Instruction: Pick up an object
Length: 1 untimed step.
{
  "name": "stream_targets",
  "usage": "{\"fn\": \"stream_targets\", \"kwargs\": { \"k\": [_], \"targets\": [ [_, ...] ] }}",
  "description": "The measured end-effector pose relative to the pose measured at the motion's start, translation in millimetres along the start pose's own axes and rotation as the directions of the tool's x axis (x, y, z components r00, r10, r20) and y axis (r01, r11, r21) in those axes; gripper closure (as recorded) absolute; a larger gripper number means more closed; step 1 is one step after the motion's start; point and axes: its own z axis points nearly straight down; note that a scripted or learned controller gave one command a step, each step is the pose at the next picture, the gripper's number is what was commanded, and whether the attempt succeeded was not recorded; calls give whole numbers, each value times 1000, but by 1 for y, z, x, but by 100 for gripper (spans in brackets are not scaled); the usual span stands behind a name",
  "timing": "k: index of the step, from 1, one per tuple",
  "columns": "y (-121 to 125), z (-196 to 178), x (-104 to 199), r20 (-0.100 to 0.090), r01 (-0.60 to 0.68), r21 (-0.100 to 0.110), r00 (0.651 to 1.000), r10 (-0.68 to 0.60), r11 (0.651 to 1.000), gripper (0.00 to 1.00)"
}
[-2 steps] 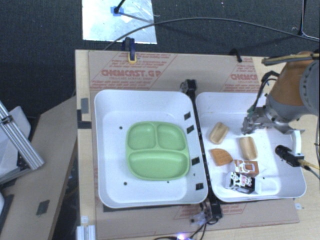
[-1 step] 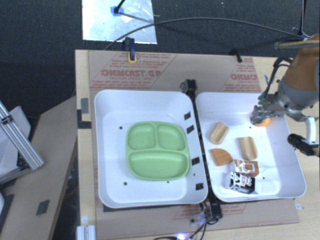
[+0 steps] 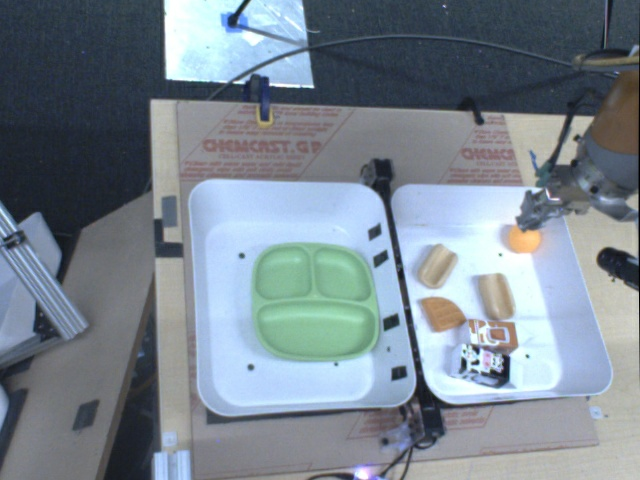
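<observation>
In the right bin [image 3: 455, 200] lie an orange ball [image 3: 524, 239] near the far right wall, two tan bread rolls [image 3: 437, 265] [image 3: 496, 295], an orange-brown wedge [image 3: 443, 313] and a small black-and-white printed box [image 3: 486, 353] near the front. My gripper [image 3: 536, 211] hangs at the right bin's far right corner, directly above and touching the top of the orange ball. The arm's grey wrist with its orange band [image 3: 612, 116] reaches in from the right.
The left bin [image 3: 220, 218] holds a green divided plate [image 3: 316, 300]. Black clips line the seam [image 3: 388, 268] between the two bins. A cable arcs over the bench's back edge, and a foil sheet [image 3: 236, 26] lies beyond it.
</observation>
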Motion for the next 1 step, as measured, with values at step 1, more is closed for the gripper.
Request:
{"fn": "stream_targets", "kwargs": {
  "k": [1],
  "targets": [
    [1, -9, 61, -4, 4, 4, 1000, -4, 1000, 100]
  ]
}}
